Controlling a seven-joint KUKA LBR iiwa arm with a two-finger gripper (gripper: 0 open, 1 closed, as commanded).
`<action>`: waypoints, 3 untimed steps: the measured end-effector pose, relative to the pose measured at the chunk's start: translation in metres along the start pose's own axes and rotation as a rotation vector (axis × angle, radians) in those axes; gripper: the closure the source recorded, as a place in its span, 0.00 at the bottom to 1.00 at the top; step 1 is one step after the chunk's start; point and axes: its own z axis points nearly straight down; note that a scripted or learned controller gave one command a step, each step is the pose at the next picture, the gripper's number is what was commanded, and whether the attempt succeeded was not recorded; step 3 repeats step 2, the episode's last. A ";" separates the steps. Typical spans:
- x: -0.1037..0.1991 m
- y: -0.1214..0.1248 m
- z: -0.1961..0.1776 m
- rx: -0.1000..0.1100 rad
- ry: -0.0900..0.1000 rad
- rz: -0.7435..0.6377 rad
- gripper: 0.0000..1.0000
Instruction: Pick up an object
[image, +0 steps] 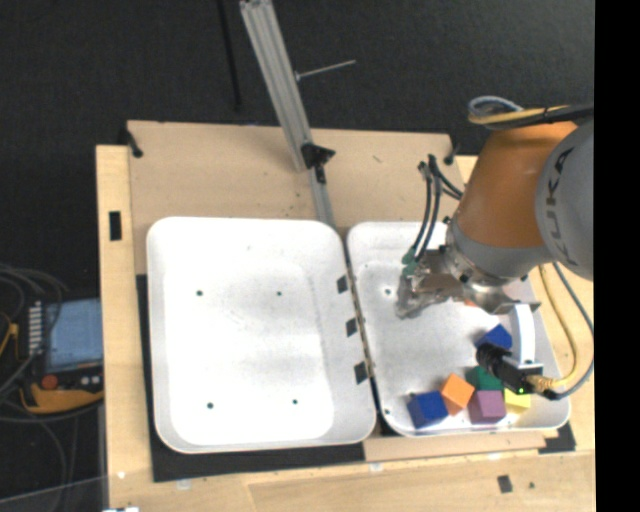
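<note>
The bench (110, 300) is a pale wooden board that carries two shallow white bins side by side. The left bin (250, 330) sits at about 9 o'clock from the picture's middle, and the right bin (400, 270) at about 3 o'clock, the two touching along a shared edge. A grey metal post (285, 90) slants down from 12 o'clock toward the bins' upper edges.

The arm (515, 200), grey with a broad orange band, comes in from 3 o'clock and hangs over the upper half of the right bin. Its hand (412, 298) points down near the bin's left wall; whether it is wide or narrow cannot be told, as it is dark and blurred.

The small objects lie clustered at 5 o'clock, in the right bin's lower right corner, apart from the hand: a blue block (427, 408), an orange block (458, 392), a purple block (487, 405), a yellow piece (518, 400), a green piece (487, 379) and another blue piece (497, 337) above them.
</note>
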 end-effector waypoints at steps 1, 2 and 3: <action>0.050 0.025 0.008 0.001 -0.001 0.001 1.00; 0.105 0.047 0.011 0.001 0.000 0.000 1.00; 0.105 0.047 0.011 0.001 0.000 0.000 1.00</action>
